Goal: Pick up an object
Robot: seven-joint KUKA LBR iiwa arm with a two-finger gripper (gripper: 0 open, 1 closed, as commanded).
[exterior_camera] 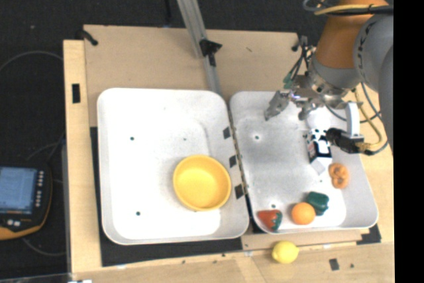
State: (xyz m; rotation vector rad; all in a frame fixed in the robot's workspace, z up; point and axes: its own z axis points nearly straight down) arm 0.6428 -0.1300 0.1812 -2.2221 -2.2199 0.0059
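My gripper (289, 108) hangs over the far part of the right bin (278, 156), its two fingers spread open with nothing between them. Along the bin's near edge lie a red fruit (269, 219), an orange (303, 213) and a dark green item (318, 201). A tan lumpy piece (339, 174) and a black-and-white item (319, 142) rest near the right wall, just below and to the right of the gripper. A yellow bowl (202, 182) sits in the left bin (146, 136).
A yellow lemon (285, 252) lies on the bench in front of the right bin, outside it. A grey metal post (192, 10) rises behind the bins. A handheld pendant (20, 199) sits at far left, off the bench.
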